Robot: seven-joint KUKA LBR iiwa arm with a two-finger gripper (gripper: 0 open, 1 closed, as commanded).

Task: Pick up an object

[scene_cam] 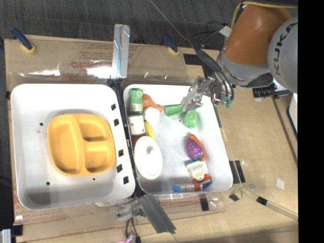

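End effector, aperture indeterminate and no object visibly gripped, hangs over the right bin, green toy lying immediately at its six o'clock.

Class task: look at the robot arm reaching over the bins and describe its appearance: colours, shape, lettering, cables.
The arm is a rounded, bulky body in light grey with a broad orange band above the wrist. Dark letters from the KUKA name run along its grey shell at the right. Black cables loop beside the wrist. The gripper is a small silvery metal piece with thin fingers, much slimmer than the arm.
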